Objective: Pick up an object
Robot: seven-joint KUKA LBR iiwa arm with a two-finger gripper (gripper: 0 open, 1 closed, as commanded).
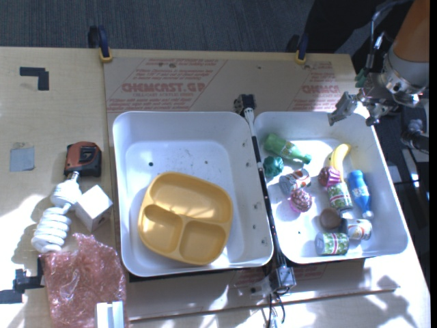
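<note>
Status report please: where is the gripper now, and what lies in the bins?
Gripper open, above right bin's far edge, holding nothing. Banana, green bottle, can untouched in right bin. Yellow tray in left bin.

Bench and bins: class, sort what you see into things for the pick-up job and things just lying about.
For the job: gripper, green bottle, banana, blue bottle, can.

Lying about: yellow tray, light bulb, tape measure.

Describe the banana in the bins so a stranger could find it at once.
Start at the right-hand white bin, the one crowded with small items. Look toward its far edge, near the right wall, where the banana lies just above a blue bottle. It is the bin's only curved, plain yellow piece; its neighbours are green, blue or patterned.
</note>
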